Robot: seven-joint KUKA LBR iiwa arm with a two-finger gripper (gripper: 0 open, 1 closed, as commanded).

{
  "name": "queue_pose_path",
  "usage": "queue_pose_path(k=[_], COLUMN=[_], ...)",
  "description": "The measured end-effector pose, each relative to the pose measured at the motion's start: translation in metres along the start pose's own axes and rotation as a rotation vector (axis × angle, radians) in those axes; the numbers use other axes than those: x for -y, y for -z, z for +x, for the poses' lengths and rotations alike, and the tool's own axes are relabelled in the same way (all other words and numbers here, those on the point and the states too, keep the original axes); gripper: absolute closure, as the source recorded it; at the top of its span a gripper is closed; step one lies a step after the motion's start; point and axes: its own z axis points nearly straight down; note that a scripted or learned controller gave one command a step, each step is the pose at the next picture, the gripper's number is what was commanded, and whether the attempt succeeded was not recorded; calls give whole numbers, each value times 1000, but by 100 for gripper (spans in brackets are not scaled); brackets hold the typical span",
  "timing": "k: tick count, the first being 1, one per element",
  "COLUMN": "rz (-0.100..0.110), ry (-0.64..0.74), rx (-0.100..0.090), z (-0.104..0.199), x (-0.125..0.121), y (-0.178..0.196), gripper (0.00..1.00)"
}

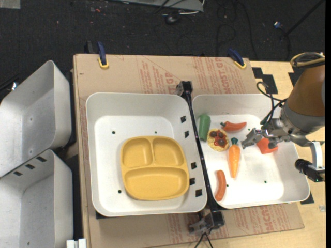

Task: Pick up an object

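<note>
Camera view shows the grey two-finger gripper (254,138) in the right white bin (289,192); finger state I cannot tell. The orange plastic carrot (234,160) lies just left and nearer, long axis near-to-far.

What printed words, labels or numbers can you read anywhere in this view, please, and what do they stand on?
Red printing on the brown cardboard sheet under the two white bins: repeated lettering, upside down or sideways, too blurred to read.
Yellow divided plastic tray, toy foods and white bins: no text legible.
</note>
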Motion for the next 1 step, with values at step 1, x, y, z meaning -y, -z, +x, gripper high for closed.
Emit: queue_pose_path(k=[1], rz=[-5], ry=[-2], rx=[2], z=[-1], x=[-1], y=[13], gripper=[100])
